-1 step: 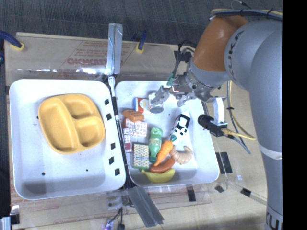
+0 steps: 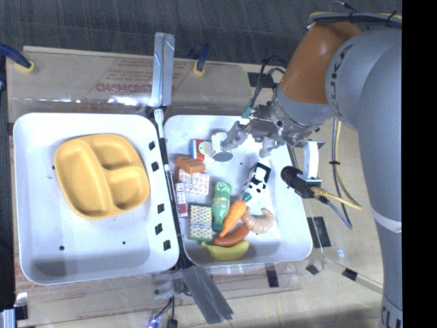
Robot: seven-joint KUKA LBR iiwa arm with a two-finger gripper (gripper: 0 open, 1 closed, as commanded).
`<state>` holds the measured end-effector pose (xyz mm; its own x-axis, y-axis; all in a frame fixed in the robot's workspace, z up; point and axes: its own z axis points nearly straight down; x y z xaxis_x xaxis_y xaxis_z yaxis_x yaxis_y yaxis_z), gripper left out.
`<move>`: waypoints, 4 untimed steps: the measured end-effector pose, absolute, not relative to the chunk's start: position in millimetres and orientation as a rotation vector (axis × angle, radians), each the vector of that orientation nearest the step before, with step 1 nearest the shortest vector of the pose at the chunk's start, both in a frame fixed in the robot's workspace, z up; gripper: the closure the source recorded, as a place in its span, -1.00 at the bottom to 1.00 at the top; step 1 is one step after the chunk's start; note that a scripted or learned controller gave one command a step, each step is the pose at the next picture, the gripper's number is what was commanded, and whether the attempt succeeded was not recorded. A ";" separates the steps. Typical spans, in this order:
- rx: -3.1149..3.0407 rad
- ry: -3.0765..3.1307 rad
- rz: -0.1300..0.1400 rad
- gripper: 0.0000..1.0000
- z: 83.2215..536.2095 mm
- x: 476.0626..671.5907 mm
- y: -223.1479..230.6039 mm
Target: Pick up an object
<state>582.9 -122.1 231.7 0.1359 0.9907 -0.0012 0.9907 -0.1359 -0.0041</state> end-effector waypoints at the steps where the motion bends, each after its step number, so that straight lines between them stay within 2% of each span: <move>1: -2.258 -2.183 0.002 -1.00 212.9 603.3 -110.7; 2: -2.070 -2.358 0.004 -1.00 137.7 630.5 -157.7; 3: -2.109 -2.326 0.003 -1.00 91.6 594.0 -210.4; 4: -1.996 -2.427 0.000 -1.00 93.2 640.7 -210.1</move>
